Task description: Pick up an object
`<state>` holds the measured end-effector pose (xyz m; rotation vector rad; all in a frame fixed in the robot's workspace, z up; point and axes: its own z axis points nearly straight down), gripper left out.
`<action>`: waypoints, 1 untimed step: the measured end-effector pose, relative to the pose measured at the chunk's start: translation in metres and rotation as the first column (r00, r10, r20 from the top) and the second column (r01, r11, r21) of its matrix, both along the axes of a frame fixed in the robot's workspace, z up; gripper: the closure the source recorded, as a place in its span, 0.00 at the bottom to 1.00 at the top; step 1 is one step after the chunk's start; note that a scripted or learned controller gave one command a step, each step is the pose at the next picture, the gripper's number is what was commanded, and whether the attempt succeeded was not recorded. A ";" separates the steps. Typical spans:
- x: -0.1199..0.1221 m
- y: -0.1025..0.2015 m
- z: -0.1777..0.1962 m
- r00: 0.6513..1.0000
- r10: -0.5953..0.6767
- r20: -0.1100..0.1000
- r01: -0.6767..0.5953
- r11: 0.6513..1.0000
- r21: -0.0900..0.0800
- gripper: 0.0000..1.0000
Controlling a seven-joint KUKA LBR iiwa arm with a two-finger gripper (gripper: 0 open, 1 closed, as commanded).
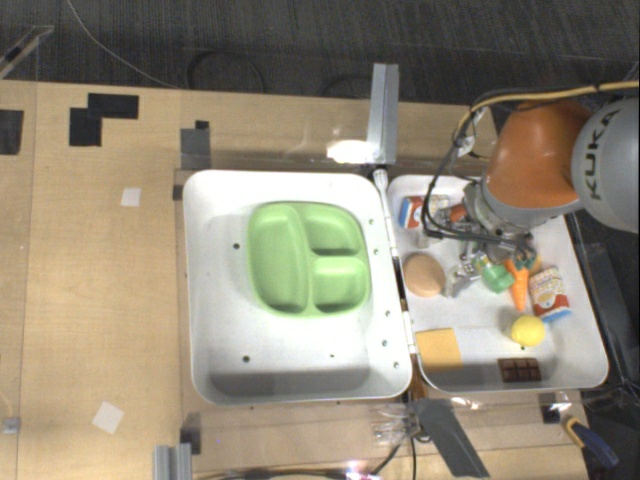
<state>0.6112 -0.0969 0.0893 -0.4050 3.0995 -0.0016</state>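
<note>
- Two shallow white bins sit side by side on a wooden bench; the left bin (215,298) carries a green divided tray (305,258) lying flat near its middle.
- Reaching in from the right, the grey KUKA arm (560,163) with its orange band hangs over the upper half of the right bin (590,358).
- Its gripper (470,268) points down among the clutter; whether the pincer is wide or narrow cannot be told from this angle, and nothing can be seen between its tips.
- A tan egg-shaped object (425,275) lies just left of the gripper, near the bin's left wall.
- A small green object (497,275) rests just right of the gripper, beside an orange carrot-like piece (520,286).
- A red, white and blue packet (548,293) lies further right, with a yellow lemon-like ball (528,330) just below it.
- A flat tan square (438,348) and a dark brown chocolate-bar piece (520,370) occupy the bin's near end, well apart from the gripper.
- A blue and red packet (413,212) lies at the far left corner of the right bin, partly under the arm's cables.
</note>
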 end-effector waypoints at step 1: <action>-0.016 0.011 0.000 1.000 0.030 0.000 -0.030 1.000 -0.002 0.00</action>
